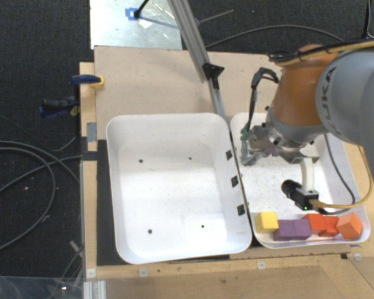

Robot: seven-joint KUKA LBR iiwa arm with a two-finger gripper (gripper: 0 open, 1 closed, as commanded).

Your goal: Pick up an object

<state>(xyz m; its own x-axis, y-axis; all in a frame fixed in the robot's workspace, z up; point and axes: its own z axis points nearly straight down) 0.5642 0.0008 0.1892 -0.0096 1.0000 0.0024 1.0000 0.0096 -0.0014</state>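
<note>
Several small blocks lie along the front edge of the right bin (269,184): a yellow block (266,221), a purple block (293,230) and two orange blocks (324,225) (350,227). My gripper (250,149) hangs over the back left part of that bin, close to the wall shared with the left bin. It is well behind the blocks and apart from them. Nothing can be seen in its grasp. The grey and orange wrist (299,98) hides the back of the right bin.
The left bin (168,185) is beside the right one, with small black tabs along the shared wall. A metal pole (193,36) slants down from the top to the bins' back edge. A blue clamp (81,80) sits at the bench's left edge, and cables lie on the floor beyond.
</note>
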